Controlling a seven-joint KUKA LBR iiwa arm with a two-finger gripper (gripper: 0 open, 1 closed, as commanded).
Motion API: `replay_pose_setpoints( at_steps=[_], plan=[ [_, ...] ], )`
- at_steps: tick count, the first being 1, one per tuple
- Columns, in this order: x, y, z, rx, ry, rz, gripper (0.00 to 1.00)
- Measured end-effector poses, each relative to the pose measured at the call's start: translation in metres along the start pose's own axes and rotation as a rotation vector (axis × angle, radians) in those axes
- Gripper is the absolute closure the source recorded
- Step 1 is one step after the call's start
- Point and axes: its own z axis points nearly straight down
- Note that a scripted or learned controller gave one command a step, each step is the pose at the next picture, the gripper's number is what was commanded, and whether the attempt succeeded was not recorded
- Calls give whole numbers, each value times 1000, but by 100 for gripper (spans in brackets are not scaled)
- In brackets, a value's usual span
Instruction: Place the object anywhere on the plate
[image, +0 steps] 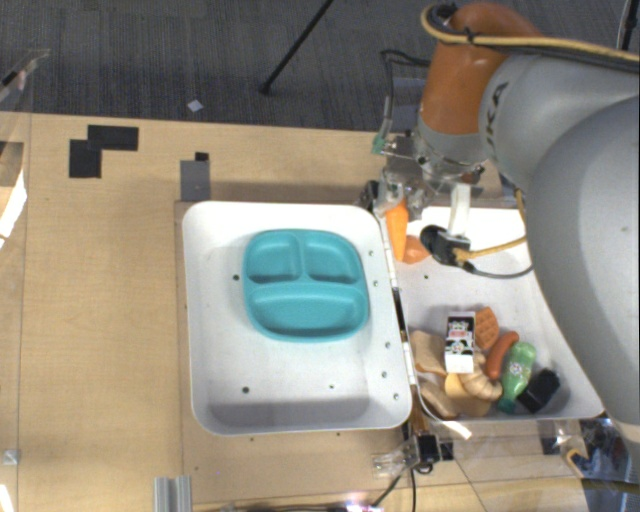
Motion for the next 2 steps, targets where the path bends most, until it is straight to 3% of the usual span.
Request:
replay_pose_setpoints(
  at_steps=[1,2],
  plan=[
    [68,-44,-6,4,-1,203,100],
    [65,-43,-6,3,-4,206,0]
  ],
)
